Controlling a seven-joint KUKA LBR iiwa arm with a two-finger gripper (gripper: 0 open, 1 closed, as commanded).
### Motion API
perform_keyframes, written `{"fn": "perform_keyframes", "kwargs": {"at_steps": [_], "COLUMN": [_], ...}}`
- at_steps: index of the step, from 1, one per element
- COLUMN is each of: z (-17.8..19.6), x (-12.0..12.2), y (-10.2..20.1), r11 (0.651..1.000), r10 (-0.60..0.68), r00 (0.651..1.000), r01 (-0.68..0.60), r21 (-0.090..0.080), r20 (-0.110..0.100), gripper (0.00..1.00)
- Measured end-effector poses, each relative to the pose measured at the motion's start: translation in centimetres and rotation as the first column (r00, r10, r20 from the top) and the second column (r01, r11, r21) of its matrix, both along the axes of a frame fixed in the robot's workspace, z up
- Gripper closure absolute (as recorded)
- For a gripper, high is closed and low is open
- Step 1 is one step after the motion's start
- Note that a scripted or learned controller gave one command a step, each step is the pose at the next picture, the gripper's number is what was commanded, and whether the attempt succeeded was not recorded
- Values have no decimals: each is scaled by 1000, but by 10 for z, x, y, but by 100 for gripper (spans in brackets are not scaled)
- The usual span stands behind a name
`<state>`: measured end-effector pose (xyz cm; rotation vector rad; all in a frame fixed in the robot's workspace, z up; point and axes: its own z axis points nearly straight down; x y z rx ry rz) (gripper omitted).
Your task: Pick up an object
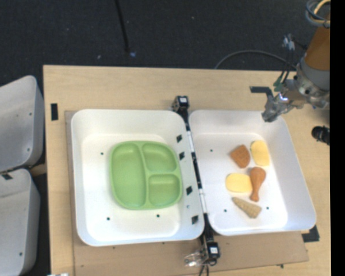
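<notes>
We see smooth, rounded toy foods (250, 177) clustered mid-bin in the right bin (218, 211), bare floor around them, the pincer (271, 112) at one o'clock, its opening impossible to tell.

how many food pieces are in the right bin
5, clustered mid-bin: brown nugget upper left, yellow piece beside it, pale yellow round lower left, drumstick to its right, tan wedge nearest the front. None look hidden.

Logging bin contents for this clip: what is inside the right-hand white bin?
Inside the right-hand white bin lie five toy foods: a brown nugget-like piece, two yellow pieces, an orange-brown drumstick and a tan wedge. Whatever lies beneath them is covered.
</notes>
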<state>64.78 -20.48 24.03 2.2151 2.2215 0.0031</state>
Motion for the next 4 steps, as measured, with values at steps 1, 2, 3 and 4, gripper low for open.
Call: {"fn": "perform_keyframes", "kwargs": {"at_steps": [1, 2, 3, 4], "z": [-9, -10, 1, 5], "x": [-15, -20, -31, -49], "y": [45, 101, 157, 216], "r11": [1000, 1000, 1000, 1000], "r10": [1, 3, 5, 4], "r00": [1000, 1000, 1000, 1000], "r01": [-1, -3, -5, -4], "r21": [1, 3, 4, 3], "r20": [-5, -4, -4, -6], "gripper": [100, 100, 100, 100]}}
